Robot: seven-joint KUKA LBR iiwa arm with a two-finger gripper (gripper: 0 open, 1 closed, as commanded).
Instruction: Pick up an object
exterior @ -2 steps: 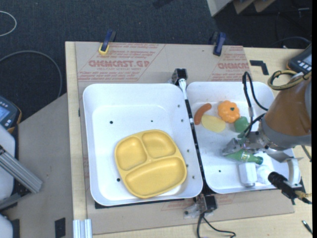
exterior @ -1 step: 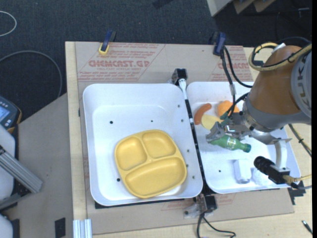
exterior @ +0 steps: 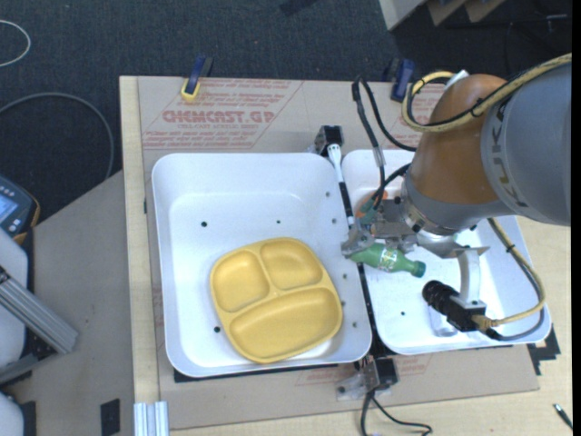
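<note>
I see a small green plastic bottle with a pale cap lying on its side in the right shallow white bin, close to the wall shared with the left white bin. The gripper sits just above and left of it; I cannot tell how it stands. Left of that, a yellow divided plastic plate rests flat. Both bins sit on a pale wooden bench over dark carpet.

Dark grey carpet floor with loose cables; brown printed board bench top; blue clamps at rear edge; aluminium rail at left.
</note>
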